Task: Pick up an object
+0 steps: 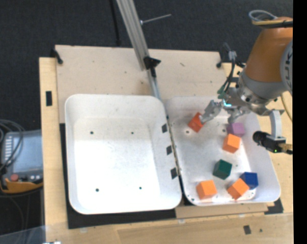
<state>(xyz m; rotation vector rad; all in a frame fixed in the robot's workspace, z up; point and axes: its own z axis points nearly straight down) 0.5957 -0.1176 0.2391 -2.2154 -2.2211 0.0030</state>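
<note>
My gripper hangs over the back of the right bin, its two fingers spread open with nothing between them. The left fingertip is right beside a red-orange block, which lies just outside the fingers. A purple block sits under the right fingertip. In front of it lies an orange block, then a dark green block. Near the bin's front edge are two more orange blocks and a blue block.
The left bin stands beside the right one, sharing a middle rim. A slanted metal pole rises from behind the bins' junction. A pendant device lies off the bench at the left.
</note>
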